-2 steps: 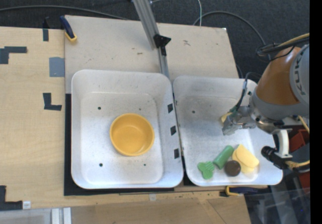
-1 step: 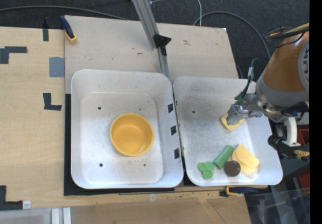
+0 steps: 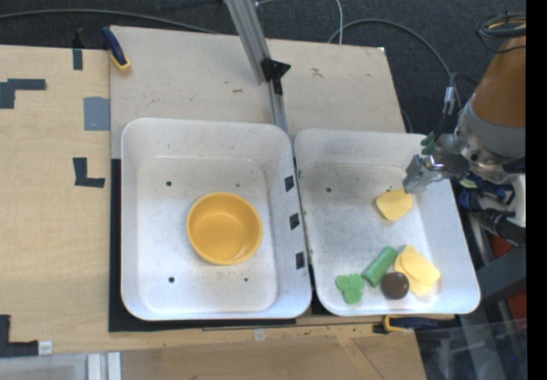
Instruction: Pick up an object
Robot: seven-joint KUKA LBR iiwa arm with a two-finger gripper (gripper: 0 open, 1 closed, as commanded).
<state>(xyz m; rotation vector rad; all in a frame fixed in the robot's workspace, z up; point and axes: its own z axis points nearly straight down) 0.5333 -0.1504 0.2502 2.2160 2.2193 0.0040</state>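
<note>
The right bin (image 3: 342,160) holds a pale yellow chunk (image 3: 394,205) near its right wall. Lower down lie a green cylinder (image 3: 379,266), a green leafy piece (image 3: 349,287), a brown round piece (image 3: 394,285) and a yellow block (image 3: 417,270), close together at the front. A yellow bowl (image 3: 224,227) sits in the left bin (image 3: 154,148). My gripper (image 3: 419,175) hangs at the right bin's right side, just above and right of the pale yellow chunk. Nothing shows between its fingers.
A grey metal post (image 3: 244,11) slants down from the top to the gap between the bins. Cables (image 3: 367,28) trail on the dark floor behind the bench. A yellow-and-blue clamp (image 3: 117,49) sits at the board's back left corner.
</note>
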